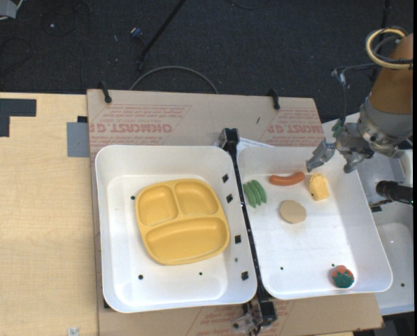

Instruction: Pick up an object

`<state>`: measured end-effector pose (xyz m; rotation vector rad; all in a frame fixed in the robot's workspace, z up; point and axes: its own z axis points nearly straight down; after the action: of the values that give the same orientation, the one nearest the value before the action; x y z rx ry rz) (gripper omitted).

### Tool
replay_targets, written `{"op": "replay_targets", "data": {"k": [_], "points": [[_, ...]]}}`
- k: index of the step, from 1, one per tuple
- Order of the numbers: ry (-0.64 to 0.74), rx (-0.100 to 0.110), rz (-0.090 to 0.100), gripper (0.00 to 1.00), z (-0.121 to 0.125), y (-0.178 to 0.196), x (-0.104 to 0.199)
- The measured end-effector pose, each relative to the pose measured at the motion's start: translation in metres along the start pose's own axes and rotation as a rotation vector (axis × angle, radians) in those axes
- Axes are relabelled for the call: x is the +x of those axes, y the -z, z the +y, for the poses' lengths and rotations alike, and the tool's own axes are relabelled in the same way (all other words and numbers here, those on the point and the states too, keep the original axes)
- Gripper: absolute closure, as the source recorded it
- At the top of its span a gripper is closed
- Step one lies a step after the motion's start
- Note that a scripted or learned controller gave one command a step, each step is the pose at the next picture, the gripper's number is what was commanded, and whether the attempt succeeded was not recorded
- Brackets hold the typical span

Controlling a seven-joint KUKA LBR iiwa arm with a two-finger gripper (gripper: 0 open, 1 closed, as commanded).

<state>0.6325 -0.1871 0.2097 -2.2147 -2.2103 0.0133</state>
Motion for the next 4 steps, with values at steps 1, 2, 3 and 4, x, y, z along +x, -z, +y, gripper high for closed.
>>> {"op": "replay_targets", "data": {"k": [1, 2, 3, 4], "points": [[0.002, -0.014, -0.003, 0.00, 0.003, 0.008, 0.000], [0.002, -0.007, -0.002, 0.00, 0.008, -0.047, -0.008], [0.002, -0.008, -0.001, 0.00, 0.004, -0.091, -0.006], [0.003, -0.009, -0.002, 0.00, 0.004, -0.124, -0.005]]}}
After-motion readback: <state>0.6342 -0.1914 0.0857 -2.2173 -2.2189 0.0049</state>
